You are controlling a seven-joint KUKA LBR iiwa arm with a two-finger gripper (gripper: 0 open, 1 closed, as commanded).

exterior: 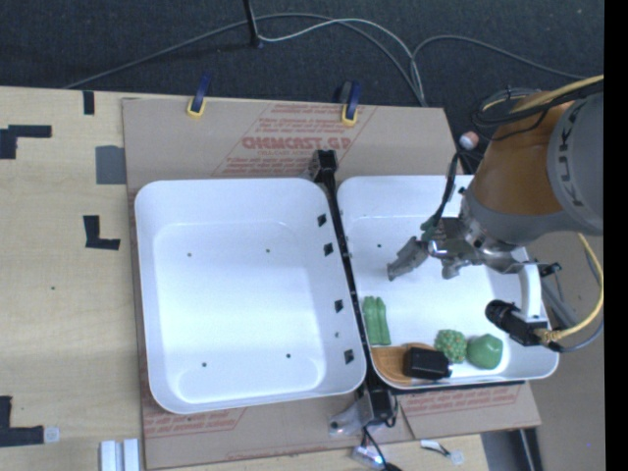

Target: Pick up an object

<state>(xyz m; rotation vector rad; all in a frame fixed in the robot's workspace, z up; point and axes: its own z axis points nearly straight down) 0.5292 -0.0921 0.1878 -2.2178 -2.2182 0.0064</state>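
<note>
- Camera view from above: 4 candidate objects clustered along the near edge of the right bin [392, 199] — a green ridged piece [376, 319] lying beside the divider, a black block [426, 363] resting on a tan wooden piece [391, 361], a bumpy green broccoli-like item [451, 344], and a smooth green lump [484, 350] just beside it.
- Gripper [428, 259] poised over the middle of the right bin, well apart from every object; fingers spread open, 1 angled toward the divider, nothing between them.
- Bare white floor beneath the gripper, so no target lined up for a grasp yet.
- Left bin [235, 199] alongside, separated by the black divider [339, 263].
- Likely risks:
  - closing over bare floor and coming up with nothing, given the gap to the cluster;
  - catching the near wall or corner on descent, since the objects hug that rim;
  - nudging neighbours, with broccoli and lump touching and block stacked on wood;
  - slipping off rounded green shapes.
</note>
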